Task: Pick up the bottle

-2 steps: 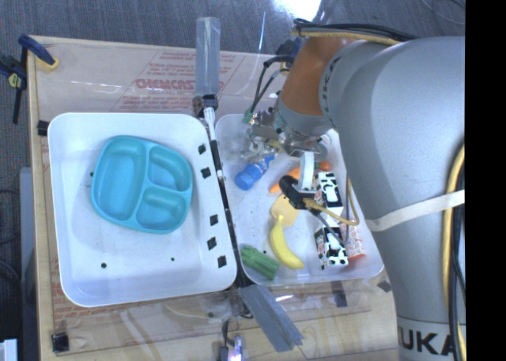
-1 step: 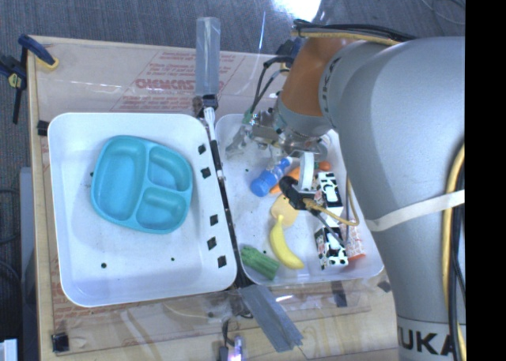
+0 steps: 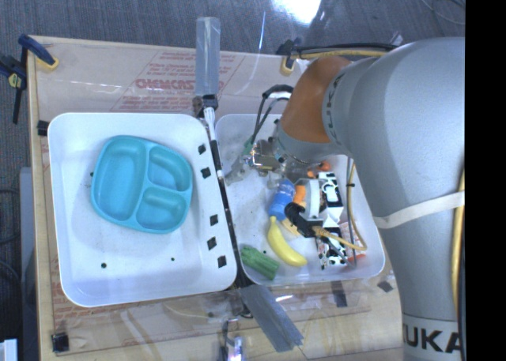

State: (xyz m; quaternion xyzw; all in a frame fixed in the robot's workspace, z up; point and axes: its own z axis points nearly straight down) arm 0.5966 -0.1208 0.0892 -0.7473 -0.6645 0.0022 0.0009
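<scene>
Two white bins sit side by side on the bench, and the grey arm [image 3: 395,138] with its orange band [image 3: 310,103] reaches into the right bin [image 3: 237,138]. The gripper [image 3: 259,158] hangs low over the upper left part of that bin, and whether its jaws are open or closed cannot be told, since the wrist covers them. Just below and to the right of the jaws lies the bottle [image 3: 281,200], blue, tilted, near the gripper but not seen between the jaws. Further below sits a yellow banana [image 3: 285,247], touching the bottle's lower end, and beyond it a green vegetable [image 3: 259,261] near the bin's bottom edge. Right of the bottle is a jumble of black, white and orange items [image 3: 328,217]. Well to the left of the jaws, in the left bin [image 3: 71,272], rests a blue divided plate [image 3: 142,184].
</scene>
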